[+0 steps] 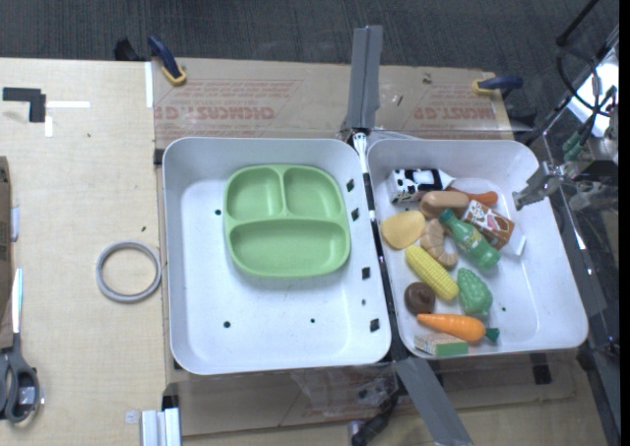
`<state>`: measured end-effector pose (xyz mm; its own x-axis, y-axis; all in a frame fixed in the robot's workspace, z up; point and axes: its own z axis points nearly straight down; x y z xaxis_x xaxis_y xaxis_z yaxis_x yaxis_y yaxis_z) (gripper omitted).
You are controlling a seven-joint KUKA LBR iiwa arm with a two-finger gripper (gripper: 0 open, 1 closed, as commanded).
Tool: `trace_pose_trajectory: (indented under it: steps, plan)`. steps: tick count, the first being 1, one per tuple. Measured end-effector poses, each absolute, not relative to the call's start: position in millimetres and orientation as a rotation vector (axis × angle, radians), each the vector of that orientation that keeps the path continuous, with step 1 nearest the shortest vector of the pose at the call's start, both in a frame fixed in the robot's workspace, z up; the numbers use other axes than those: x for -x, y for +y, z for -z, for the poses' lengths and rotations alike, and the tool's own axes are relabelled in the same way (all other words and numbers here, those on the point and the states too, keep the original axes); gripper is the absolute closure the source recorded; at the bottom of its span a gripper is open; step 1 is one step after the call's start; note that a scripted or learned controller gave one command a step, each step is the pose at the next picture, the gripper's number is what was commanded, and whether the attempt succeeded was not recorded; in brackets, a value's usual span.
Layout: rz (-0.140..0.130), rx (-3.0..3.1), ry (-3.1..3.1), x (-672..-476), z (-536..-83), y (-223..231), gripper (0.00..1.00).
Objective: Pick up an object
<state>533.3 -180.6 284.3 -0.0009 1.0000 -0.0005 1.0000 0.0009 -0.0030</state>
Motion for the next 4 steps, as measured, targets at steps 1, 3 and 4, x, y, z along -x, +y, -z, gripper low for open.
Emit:
trace_pose_trajectory:
  steps: [1, 3, 4]
  plan:
    - [-0.004, 2.468, -1.94, -503.8, -156, -154, 0.0]
    - [-0.003, 2.348, -2.087, -545.6, -91, -184, 0.0]
    - [-0.002, 2.287, -2.151, -516.7, -91, -178, 0.0]
